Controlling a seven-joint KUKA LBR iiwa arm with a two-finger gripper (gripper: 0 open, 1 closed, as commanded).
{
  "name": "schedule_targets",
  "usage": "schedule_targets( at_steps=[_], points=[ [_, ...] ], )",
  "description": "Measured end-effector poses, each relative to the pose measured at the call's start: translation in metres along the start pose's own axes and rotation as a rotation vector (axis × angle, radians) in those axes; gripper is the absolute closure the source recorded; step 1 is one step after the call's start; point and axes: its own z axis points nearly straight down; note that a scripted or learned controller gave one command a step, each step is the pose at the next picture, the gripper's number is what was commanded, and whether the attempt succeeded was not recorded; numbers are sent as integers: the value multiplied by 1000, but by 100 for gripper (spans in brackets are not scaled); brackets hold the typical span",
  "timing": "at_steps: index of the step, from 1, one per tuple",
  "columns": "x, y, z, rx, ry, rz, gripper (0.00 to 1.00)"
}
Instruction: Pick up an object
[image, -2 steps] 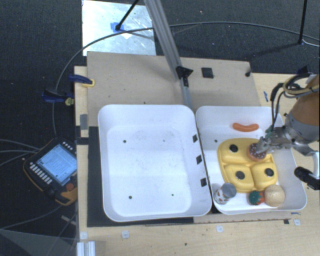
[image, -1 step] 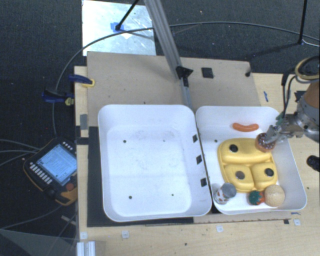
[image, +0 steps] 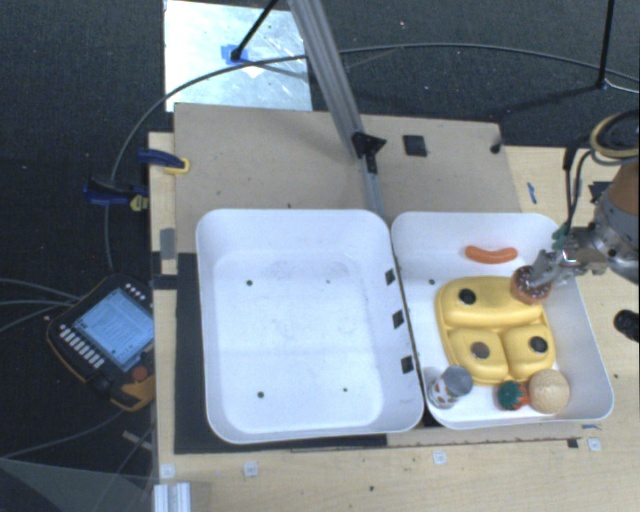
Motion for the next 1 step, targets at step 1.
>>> schedule_targets(
  at_steps=[1],
  points=[
    [55,1,7,2,2,-5,100]
  ],
)
